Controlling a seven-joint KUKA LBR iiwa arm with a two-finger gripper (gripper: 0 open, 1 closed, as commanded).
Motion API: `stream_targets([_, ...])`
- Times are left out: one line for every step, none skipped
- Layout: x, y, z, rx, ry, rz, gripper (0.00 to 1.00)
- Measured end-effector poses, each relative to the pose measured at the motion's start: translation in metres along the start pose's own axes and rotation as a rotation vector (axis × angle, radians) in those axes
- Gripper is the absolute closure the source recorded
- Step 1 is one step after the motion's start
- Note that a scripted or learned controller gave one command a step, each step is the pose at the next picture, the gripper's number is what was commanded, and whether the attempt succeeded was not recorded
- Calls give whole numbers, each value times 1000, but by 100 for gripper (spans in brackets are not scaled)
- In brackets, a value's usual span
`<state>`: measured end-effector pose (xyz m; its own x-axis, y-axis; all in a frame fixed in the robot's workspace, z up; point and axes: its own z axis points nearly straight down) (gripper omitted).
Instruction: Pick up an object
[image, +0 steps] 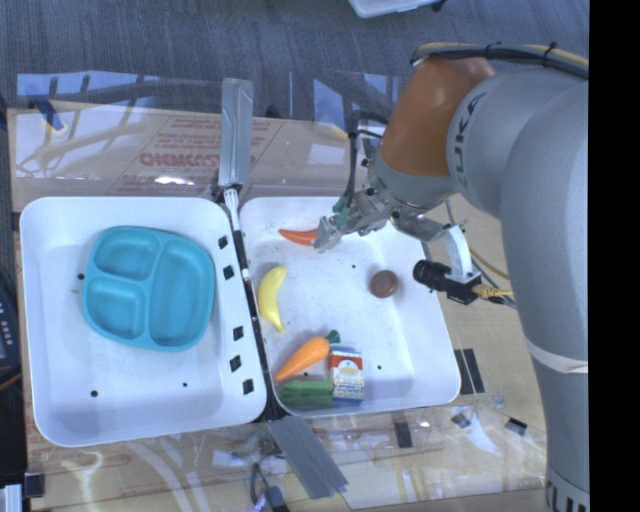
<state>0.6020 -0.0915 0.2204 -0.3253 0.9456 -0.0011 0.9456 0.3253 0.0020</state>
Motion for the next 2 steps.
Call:
stream_targets([21,63,30,5,1,428,100])
stream_targets([51,35,30,9,2,596,100])
